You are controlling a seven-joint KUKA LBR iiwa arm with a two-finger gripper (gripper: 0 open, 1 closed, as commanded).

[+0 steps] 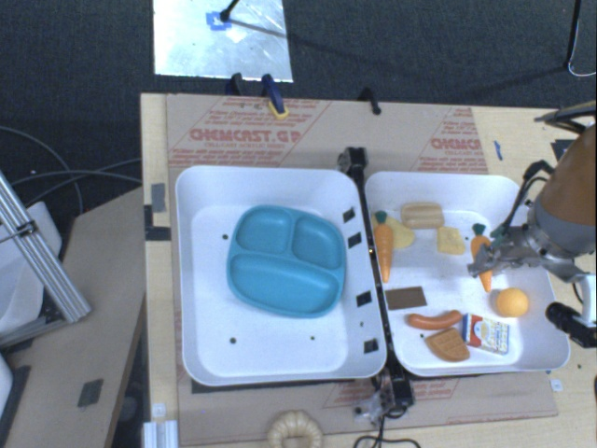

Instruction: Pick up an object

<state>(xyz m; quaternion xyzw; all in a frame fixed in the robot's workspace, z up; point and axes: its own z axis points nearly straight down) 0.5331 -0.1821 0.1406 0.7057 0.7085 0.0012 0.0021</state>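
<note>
At the near edge of the bench (308, 119) a pale ring (295, 429) lies just below the bins, beside a tangle of clips and wires. Next up, the right bin (550, 343) holds the toy food. Nearest in it sit a brown cracker (449, 345) and a small carton (488, 333), touching or nearly so, with a sausage (434, 320) just above the cracker. An orange (511, 301) rests to the right of these, near the bin's right wall. A dark brown square (406, 298) lies left of the sausage.

The gripper (483, 267) is down in the right bin, just above and left of the orange, its grey tips close to a small carrot (481, 248) — whether the tips touch or clasp it cannot be told, nor how wide they stand. The arm (569, 203) comes in from the right, over the bin's edge.

Farther back lie a yellow cheese cube (451, 241), a tan bun (422, 216), and a pale yellow piece (401, 236) touching a long carrot (382, 245) that runs along the bin's left wall.

The left bin (201, 250) holds a blue divided plate (284, 259), roughly centred.

Beyond the bins, clamps — one blue and yellow (273, 96) — grip the bench's far edge, and a shiny sheet (187, 26) lies on the dark floor.
</note>
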